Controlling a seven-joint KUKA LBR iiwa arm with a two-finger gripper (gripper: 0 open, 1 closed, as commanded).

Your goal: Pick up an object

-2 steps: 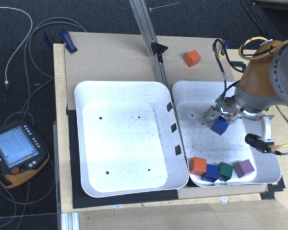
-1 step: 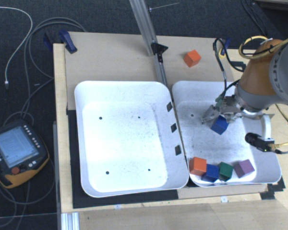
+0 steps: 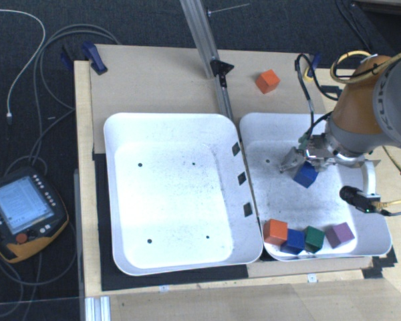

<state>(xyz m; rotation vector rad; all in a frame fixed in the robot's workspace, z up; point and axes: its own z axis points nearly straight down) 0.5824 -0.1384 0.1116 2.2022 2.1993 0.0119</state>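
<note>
A handheld control pendant (image 3: 23, 209) lay on the dark floor left of the worktop (image 3: 154, 69). On the worktop, the left white bin (image 3: 120, 129) sat beside the right white bin (image 3: 267, 129), their rims touching. An orange cube (image 3: 268, 81) rested on the worktop behind the right bin. Along that bin's near edge sat a second orange cube (image 3: 276, 231), a blue cube (image 3: 295, 241), a green cube (image 3: 313, 238) and a purple cube (image 3: 340, 233). Over the right bin's middle the pincer (image 3: 307, 164) was clamped on a tilted blue block (image 3: 305, 176), held between its fingers; whether the block was clear of the bin floor could not be told.
</note>
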